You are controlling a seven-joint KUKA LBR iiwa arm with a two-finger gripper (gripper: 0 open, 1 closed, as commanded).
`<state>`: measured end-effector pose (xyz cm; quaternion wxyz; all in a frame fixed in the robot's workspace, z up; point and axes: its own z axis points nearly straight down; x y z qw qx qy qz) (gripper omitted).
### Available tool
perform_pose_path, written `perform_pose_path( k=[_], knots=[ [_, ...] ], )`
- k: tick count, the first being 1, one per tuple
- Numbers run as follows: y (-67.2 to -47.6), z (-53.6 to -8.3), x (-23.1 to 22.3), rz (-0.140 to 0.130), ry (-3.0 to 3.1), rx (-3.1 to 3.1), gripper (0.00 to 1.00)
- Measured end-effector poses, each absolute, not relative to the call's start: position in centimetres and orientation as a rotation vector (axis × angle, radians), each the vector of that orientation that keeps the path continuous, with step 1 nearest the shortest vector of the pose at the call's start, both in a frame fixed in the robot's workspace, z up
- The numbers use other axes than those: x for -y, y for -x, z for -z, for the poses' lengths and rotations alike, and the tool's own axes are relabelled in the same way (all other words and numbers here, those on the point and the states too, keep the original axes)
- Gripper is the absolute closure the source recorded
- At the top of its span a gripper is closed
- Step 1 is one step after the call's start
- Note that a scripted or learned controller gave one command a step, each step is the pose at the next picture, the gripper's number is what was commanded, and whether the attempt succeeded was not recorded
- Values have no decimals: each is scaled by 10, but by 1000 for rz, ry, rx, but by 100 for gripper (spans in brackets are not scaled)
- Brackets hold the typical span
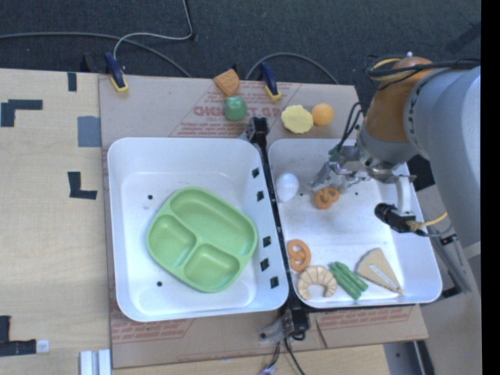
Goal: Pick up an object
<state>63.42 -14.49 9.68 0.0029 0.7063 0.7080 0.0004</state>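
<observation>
One small orange ring-shaped toy [326, 198] — glossy, doughnut-like — sits pinched by the gripper [328, 187] over the right bin [426, 283].

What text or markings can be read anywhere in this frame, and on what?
Red print on the cardboard sheet behind the bins: blurred, not readable.
Red print on the cardboard's front edge, below the right bin: too small to read.
Black shapes on the wooden bench: tape marks, not letters.
Nothing readable on the green tray, the bins or the arm.
</observation>
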Motion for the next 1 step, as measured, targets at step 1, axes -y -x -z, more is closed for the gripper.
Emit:
perform_pose_path(
  k=[1],
  knots=[
    [-600, -185, 83, -1, -2219, -2224, 100]
  ],
)
